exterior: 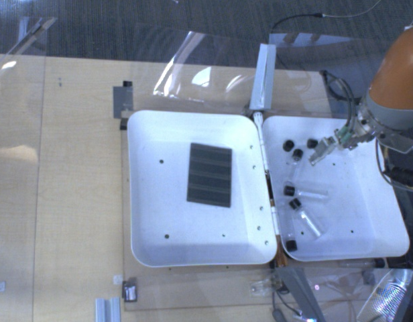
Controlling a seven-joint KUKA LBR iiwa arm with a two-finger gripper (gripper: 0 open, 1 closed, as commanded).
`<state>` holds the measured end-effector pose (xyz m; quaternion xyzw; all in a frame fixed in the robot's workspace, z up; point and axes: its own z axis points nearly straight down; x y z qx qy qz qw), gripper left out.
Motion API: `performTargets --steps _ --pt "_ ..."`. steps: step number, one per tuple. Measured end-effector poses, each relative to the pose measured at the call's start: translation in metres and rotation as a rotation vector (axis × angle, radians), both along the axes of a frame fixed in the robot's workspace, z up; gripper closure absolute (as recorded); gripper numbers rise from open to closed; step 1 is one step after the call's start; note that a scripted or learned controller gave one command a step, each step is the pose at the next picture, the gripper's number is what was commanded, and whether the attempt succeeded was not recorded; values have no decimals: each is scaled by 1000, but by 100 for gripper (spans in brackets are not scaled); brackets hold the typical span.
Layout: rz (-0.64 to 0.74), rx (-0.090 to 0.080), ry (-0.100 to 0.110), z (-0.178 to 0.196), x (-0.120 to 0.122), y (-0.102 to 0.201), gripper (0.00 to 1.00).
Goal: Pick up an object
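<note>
1. Nearest the camera, at the bench's lower edge, sit a small metal bracket (129, 291) and a pale block (107, 308), likely stops or fixtures that keep the bins from sliding
2. Two white bins lie side by side and touching along a centre seam: the left bin (153, 240) and the right bin (387, 233), placed within the arm's reach from the right
3. One dark ribbed slab (210, 174) lies flat near the middle of the left bin, slightly tilted, well apart from every wall
4. Small parts are scattered in the right bin's left half: about seven little black caps or knobs, such as the one at (288, 190), and roughly three clear tubes, one at (310, 223); exact counts are hard to tell at this size
5. One clear plastic sheet (186, 69) stands behind the bins, probably a guard
6. One arm (397, 79) with its orange band hangs over the right bin's far corner, its gripper (326, 150) angled down toward the caps near the top
7. Whether the tool is apart or together cannot be told, and nothing is seen gripped
8. Judged from this, the pick is not yet done; the likely target is a cap or tube just beside the tip
</note>
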<state>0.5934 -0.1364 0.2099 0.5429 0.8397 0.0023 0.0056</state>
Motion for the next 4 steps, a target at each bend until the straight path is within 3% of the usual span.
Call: performTargets --steps 1,2,3,4 --pt "41 0 -2 -120 46 9 0" --pt "44 0 -12 -107 49 10 100" --pt "-22 2 1 -23 78 70 100" --pt "-84 3 1 24 77 106 100"
